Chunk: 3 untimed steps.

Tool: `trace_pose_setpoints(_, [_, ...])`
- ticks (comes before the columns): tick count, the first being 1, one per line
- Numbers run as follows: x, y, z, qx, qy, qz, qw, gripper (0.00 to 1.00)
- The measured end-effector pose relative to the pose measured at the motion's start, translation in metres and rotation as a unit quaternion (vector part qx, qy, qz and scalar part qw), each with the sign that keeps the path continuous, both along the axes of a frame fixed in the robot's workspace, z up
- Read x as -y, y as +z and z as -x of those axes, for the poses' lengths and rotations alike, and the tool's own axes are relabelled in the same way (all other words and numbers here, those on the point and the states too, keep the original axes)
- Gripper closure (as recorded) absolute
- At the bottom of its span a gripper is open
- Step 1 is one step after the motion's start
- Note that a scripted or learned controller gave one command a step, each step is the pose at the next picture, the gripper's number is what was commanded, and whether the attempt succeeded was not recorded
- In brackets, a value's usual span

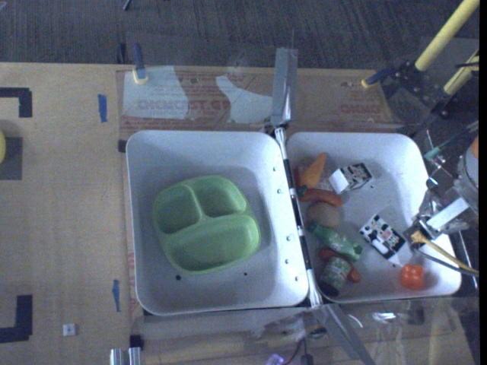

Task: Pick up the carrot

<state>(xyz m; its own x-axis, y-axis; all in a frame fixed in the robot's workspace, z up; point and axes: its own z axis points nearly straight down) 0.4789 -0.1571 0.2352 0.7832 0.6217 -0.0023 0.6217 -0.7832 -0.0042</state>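
A fixed overhead camera looks down at a slant on two shallow white bins side by side. The grey arm reaches in from the right, and its claw (pixel 435 230) sits at the right rim of the right bin (pixel 396 147). Whether the claw is open or closed cannot be told at this size; nothing is visibly caught in it.

The carrot (pixel 313 170) lies well to the claw's left and a little farther up, against the dividing wall of the right bin, pointed tip slanting up. A small white and black carton (pixel 351 176) rests just beside it, on the side nearer the claw. A red vegetable (pixel 323 197) touches the carrot's lower end.

To do this step well, the claw likely needs to cross the bin, descend over the carrot's middle, and close across its narrow width, staying clear of the wall and carton.

Counted: two bins. In the left bin (pixel 144 226), one green divided plate (pixel 205 223). In the right bin, one carrot, two black and white cartons, one green bottle (pixel 336 242) and one small orange object (pixel 412 276) just below the claw. Other pieces are too blurred to name.
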Motion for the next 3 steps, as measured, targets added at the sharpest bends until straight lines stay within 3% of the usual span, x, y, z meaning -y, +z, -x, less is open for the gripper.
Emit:
trace_pose_setpoints(1, [0.050, -0.016, -0.002, 0.001, -0.063, 0.0010, 0.9980, 1.00])
trace_pose_setpoints(2, [0.066, 0.124, -0.001, 0.001, -0.115, 0.0012, 0.9933, 1.00])
trace_pose_setpoints(3, [0.037, 0.106, -0.001, 0.000, -0.031, 0.0003, 0.9995, 1.00])
